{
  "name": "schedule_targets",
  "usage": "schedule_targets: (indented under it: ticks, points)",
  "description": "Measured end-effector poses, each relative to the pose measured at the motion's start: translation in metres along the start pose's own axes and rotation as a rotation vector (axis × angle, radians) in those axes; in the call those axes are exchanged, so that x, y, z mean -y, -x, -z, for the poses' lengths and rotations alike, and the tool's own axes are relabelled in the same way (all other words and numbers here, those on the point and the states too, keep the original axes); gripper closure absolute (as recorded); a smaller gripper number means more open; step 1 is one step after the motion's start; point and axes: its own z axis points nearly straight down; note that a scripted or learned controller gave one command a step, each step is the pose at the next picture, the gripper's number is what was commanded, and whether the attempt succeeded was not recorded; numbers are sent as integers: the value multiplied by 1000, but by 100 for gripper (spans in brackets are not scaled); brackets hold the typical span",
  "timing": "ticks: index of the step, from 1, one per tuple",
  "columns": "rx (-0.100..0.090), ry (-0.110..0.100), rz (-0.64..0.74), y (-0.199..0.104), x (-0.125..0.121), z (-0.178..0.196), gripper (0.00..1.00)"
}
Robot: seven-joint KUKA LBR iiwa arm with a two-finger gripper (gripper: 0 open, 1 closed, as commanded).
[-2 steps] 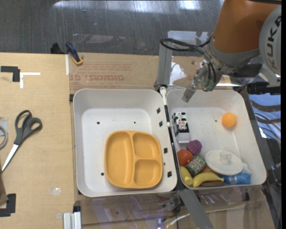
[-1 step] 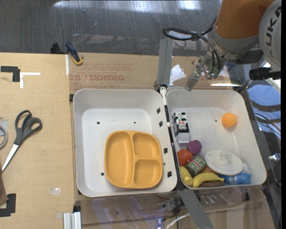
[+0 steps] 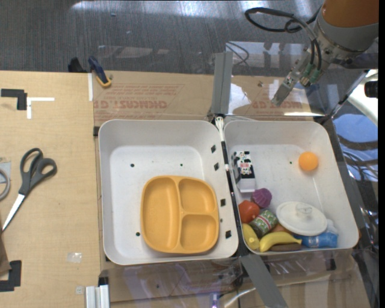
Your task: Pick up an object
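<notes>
My gripper (image 3: 295, 84) hangs above the far rim of the right bin (image 3: 328, 141), well clear of everything in it. It looks open, with nothing between its fingers. In the right bin lie an orange ball (image 3: 308, 161), a black-and-white patterned box (image 3: 243, 170), a purple piece (image 3: 261, 197), a red tomato (image 3: 248, 210), a small green-labelled can (image 3: 264, 222), a banana (image 3: 271, 242), a white lidded dish (image 3: 302, 218) and a blue bottle (image 3: 319, 240). A yellow divided plate (image 3: 179, 214) lies in the left bin (image 3: 120, 144).
Scissors (image 3: 30, 174) lie on the wooden bench to the left of the bins. A blue clip (image 3: 99, 71) sits on the edge of the cardboard sheet (image 3: 150, 96) behind the left bin. Black cables (image 3: 271, 18) loop near the arm at the top right.
</notes>
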Motion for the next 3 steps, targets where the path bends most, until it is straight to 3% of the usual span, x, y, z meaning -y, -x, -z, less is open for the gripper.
schedule_targets:
  ticks: [1,2,3]
  points:
    - [3,0,3,1,-1,9,100]
    - [0,-1,-198,44,117,43,100]
    - [1,1,447,91,107,18,100]
